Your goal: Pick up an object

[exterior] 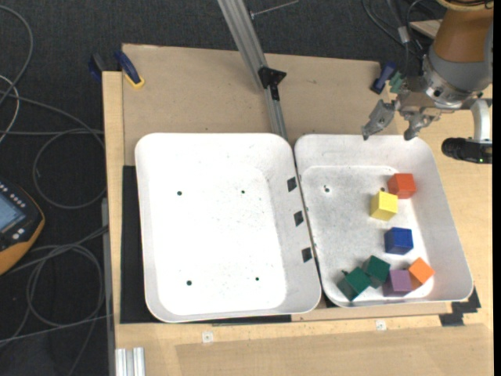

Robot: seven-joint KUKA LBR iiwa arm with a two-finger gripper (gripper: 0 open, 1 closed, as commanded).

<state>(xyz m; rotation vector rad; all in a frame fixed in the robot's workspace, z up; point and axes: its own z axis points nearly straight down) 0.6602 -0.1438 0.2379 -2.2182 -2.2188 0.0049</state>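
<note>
Gripper (389, 128) spread wide above right bin's (344, 151) far rim

No text, label, brand, number or sign can be read anywhere on the bench, the two shallow white bins, the coloured blocks or the arm.

The arm (463, 30) ran out of frame at one o'clock, so nothing above its orange band was visible. A dark green block (356, 282) partly hid its green neighbour (377, 268), and the purple block (400, 280) was partly covered by the orange block (421, 270). A yellow-and-black device (14, 224) was cut off at nine o'clock. The metal pole (243, 34) left the frame at twelve o'clock.
</note>
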